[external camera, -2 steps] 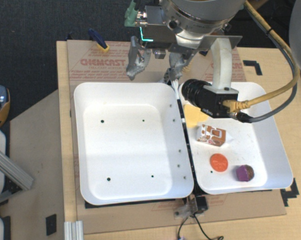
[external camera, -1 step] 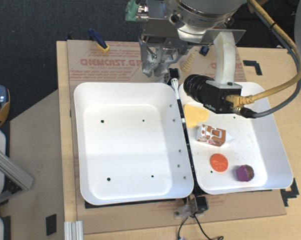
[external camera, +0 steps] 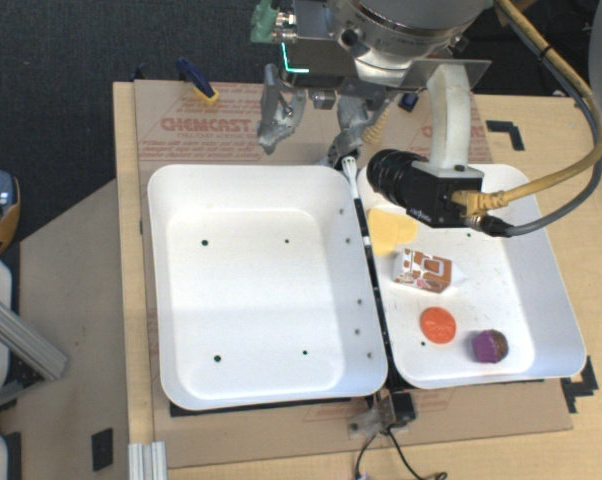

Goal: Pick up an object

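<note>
My gripper [external camera: 309,130] hangs above the far edge of the left bin [external camera: 181,298], near the wall shared by the two bins. Its two fingers [external camera: 277,123] are spread apart with nothing between them. In the right bin [external camera: 551,308] lie a pale yellow piece [external camera: 391,230], a brown and white patterned packet [external camera: 423,269], an orange round object [external camera: 439,325] and a purple round object [external camera: 488,346]. All of them lie to the right of and nearer the camera than my gripper.
A black cylindrical unit [external camera: 417,185] with a yellowish hose [external camera: 541,183] hangs over the far part of the right bin. A blue and yellow clamp [external camera: 198,80] sits on the cardboard behind the left bin.
</note>
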`<state>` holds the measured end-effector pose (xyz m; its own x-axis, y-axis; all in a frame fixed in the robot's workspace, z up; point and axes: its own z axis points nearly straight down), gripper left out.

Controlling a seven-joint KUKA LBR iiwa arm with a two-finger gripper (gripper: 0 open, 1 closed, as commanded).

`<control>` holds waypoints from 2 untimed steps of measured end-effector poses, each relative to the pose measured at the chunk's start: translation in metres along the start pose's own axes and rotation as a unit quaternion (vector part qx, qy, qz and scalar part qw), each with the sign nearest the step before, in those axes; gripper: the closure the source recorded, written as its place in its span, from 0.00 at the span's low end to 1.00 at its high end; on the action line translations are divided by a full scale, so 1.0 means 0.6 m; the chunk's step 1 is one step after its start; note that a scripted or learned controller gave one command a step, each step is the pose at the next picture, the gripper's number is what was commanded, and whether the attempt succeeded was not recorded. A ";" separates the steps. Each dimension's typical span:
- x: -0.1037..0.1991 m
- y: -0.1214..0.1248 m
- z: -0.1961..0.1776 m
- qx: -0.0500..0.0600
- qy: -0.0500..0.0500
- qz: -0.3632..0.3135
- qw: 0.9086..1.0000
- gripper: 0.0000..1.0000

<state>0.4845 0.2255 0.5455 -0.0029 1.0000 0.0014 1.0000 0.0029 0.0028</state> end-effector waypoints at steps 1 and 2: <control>0.001 0.000 -0.018 -0.002 0.001 -0.001 1.000 1.00; 0.001 0.000 -0.017 -0.001 0.000 -0.001 1.000 0.00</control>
<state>0.4847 0.2263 0.5560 -0.0044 1.0000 0.0020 1.0000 0.0044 0.0047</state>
